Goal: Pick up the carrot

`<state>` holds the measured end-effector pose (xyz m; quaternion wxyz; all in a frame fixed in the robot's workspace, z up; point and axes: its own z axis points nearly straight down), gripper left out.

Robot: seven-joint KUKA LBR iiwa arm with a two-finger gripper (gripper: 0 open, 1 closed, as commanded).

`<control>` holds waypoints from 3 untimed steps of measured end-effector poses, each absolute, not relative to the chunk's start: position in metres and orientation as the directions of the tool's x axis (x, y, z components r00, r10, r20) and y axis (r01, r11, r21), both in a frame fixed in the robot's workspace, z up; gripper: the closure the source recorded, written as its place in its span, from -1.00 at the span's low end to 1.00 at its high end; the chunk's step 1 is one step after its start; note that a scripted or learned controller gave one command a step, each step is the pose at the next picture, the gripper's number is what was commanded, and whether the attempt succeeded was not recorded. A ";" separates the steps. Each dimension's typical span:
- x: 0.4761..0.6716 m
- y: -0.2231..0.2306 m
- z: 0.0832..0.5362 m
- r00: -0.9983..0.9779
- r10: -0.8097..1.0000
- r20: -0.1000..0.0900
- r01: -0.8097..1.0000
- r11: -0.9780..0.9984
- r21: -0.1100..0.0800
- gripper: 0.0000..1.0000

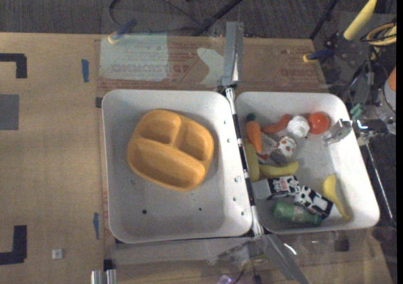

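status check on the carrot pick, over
Gripper at right bin's right rim, apart from the toys. Carrot lying near left wall, ungrasped. Banana and other toys crowd beside it.

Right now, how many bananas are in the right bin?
2. One banana lies mid-bin beside the carrot; the other banana lies near the right bin wall at the front. More may be hidden under the pile.

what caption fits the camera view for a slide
Gripper at the right bin's far edge, carrot lying untouched by the divider.
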<state>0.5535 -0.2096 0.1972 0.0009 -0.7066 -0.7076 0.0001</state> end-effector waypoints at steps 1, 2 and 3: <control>0.500 -0.213 0.094 -0.182 0.983 0.012 0.983 0.182 0.003 -1.00; 0.500 -0.216 0.104 -0.178 0.984 0.004 0.984 0.178 0.005 1.00; 0.557 -0.214 0.230 -0.154 0.988 -0.003 0.988 0.154 0.004 1.00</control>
